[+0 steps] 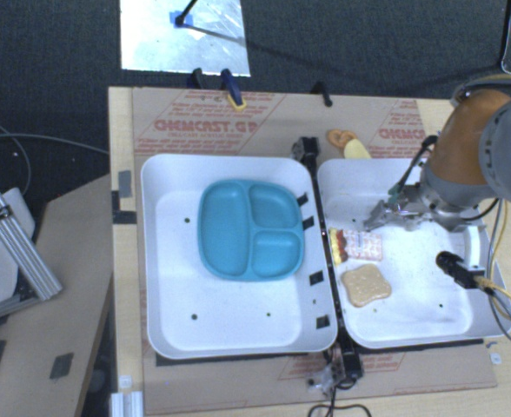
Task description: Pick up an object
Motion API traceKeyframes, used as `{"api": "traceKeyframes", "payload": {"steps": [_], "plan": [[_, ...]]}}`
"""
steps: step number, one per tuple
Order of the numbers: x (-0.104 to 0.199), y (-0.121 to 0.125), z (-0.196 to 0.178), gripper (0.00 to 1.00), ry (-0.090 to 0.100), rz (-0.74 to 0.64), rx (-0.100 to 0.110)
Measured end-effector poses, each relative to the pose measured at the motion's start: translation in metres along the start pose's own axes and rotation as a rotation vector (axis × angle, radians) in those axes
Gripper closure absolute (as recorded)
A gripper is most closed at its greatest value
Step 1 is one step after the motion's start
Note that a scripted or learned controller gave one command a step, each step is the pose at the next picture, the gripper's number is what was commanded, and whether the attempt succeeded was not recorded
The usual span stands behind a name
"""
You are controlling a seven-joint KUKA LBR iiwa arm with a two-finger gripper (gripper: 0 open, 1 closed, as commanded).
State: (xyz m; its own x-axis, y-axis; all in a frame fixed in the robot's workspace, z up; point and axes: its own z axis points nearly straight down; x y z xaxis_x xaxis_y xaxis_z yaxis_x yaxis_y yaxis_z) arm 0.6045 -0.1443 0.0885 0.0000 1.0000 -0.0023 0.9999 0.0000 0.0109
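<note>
- Nearest the bottom of the view, in the right bin (412,333), lies a tan slice of toast (365,284), flat on the white floor close to the wall between the two bins.
- Just above the toast, almost touching it, is a flat packet (357,247) with a red-and-white pattern and a yellow-and-red edge on its left side. It also lies flat, near the dividing wall.
- Either of these two could be the thing to pick up; the packet is the closer one to the arm's tip.
- The gripper (382,215) hangs just above and to the right of the packet, pointing down and left toward it. Nothing shows between its fingers. From this angle the tip is small and dark, so I cannot tell whether the fingers are spread or closed.
- The step in hand looks like the approach: the tip is over the bin, beside the packet, not yet on it.
- The next move likely calls for a short shift toward the packet, a straight descent, and a grip across a thin flat thing, which is easy to miss.
- In the left bin (173,320) a blue divided plate (249,230) sits in the middle, well apart from the gripper.
- Beyond the bins, on the cardboard, lie a small orange piece and a yellow piece (356,149).
</note>
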Motion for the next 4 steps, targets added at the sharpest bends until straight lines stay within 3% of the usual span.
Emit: {"api": "traceKeyframes", "payload": {"steps": [1,2,3,4], "plan": [[-0.053,0.040,0.001,0.00,-0.001,0.000,0.000],[-0.064,-0.042,-0.002,0.00,-0.003,0.001,-0.003],[-0.065,-0.038,-0.013,1.00,-0.007,-0.001,-0.008],[-0.065,-0.037,-0.023,1.00,-0.008,-0.001,-0.011]]}}
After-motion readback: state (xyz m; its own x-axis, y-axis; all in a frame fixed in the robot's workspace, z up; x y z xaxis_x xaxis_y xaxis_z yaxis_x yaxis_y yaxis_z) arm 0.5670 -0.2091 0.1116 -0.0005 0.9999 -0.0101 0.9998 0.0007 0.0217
